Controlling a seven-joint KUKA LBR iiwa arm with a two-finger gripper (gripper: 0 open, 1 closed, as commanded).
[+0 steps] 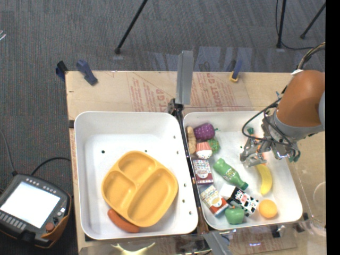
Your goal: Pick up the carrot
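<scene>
1. Camera view: the hand hangs over the right bin, above the banana; a small orange carrot sits between its fingers.
2. A yellow plate lies in the left bin.

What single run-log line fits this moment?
end effector: right bin, above banana | carrot: left bin, beside yellow plate | untouched

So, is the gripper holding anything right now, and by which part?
Cannot be told: the gripper is low in the right bin, just above the banana, with something orange showing at its tip.
</scene>
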